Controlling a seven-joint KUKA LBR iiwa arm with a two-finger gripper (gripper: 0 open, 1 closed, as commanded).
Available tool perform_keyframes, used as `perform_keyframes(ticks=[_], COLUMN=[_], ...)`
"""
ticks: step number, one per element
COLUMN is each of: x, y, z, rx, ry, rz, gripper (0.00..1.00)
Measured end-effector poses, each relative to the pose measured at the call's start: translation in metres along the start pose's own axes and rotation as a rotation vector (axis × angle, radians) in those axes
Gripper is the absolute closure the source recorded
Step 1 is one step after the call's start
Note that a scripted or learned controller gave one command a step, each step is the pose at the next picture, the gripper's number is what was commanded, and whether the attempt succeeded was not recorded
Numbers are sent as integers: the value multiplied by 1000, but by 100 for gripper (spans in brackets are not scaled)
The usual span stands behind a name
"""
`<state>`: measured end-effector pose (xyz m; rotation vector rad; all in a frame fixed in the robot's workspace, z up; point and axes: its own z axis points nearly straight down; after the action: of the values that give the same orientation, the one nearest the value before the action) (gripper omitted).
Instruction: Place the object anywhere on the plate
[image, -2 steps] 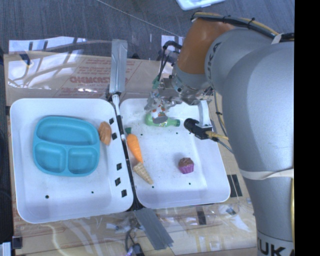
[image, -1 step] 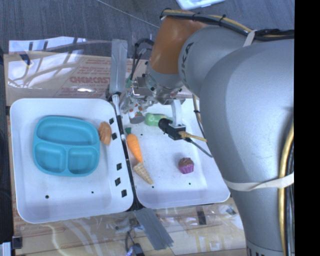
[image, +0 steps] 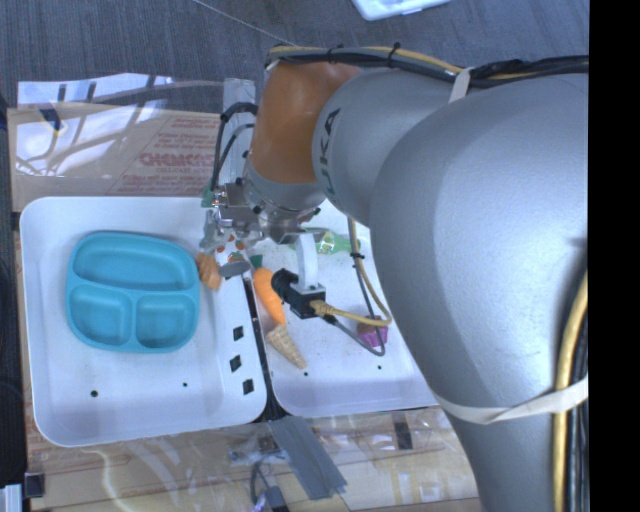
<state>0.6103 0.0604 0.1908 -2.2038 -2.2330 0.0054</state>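
- The blue three-compartment plate (image: 130, 262) lies in the left white bin (image: 120, 400), towards that bin's far left corner, and nothing rests on it.
- The hand (image: 232, 245) hangs just off the plate's right edge, over the seam between the two bins. Whether it is spread or pressed together cannot be told from this angle.
- A small tan toy food piece (image: 208, 270) sits right at the plate's right rim, directly below the hand. Whether the hand grips it cannot be told.
- Right of the plate, past the seam, an orange toy carrot (image: 267, 293) lies in the right white bin (image: 340, 385).
- A toy ice-cream cone (image: 287, 348) lies just nearer the camera than the carrot, also right of the plate.
- Further right of the plate are a small green piece (image: 337, 242) and a purple piece (image: 374, 338), both well apart from the plate.
- The bulky grey arm (image: 450, 200) covers much of the right bin, well right of the plate.
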Motion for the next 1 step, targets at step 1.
perform_keyframes(ticks=[1], x=[41], y=[24], z=[78], rx=[-18], ry=[5], rz=[2], gripper=[100])
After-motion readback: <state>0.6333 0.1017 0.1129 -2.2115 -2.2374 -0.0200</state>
